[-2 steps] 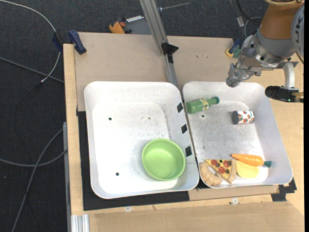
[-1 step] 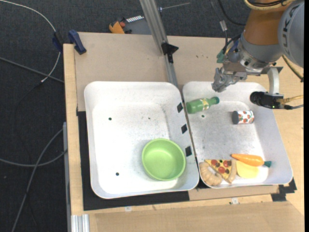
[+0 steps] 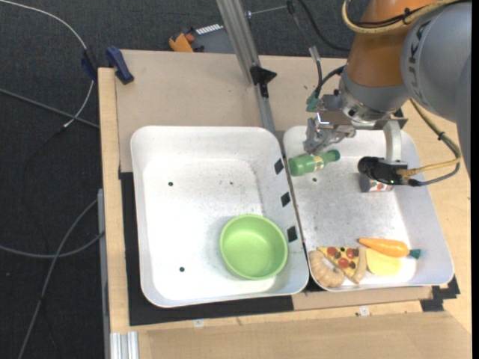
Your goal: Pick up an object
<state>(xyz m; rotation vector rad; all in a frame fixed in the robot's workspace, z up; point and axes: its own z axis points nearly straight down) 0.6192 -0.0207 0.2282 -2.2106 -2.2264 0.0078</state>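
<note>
Table (image 3: 187, 81): pale board filling most of my view, carrying both bins.
Arm (image 3: 389, 36): grey with an orange band, coming in from the upper right of the frame and bending down over the right bin.
Left bin (image 3: 194, 178): white and shallow, left of centre.
Right bin (image 3: 359, 215): white, touching the left bin along their shared edge.
Green bowl (image 3: 253, 247): upright in the lower right corner of the left bin.
Gripper (image 3: 326, 139): low over the upper left part of the right bin, directly above the green bottle. From here I cannot tell how wide it stands or whether it has hold of anything.
Green bottle (image 3: 307, 163): on its side in the right bin's upper left, close to the dividing edge.
Carrot (image 3: 383, 246): lying near the right bin's lower edge.
Yellow wedge (image 3: 383, 264): just below the carrot.
Pizza slice (image 3: 343, 257): left of the wedge.
Croissant (image 3: 325, 271): in the right bin's lower left corner, against the pizza slice.
</note>
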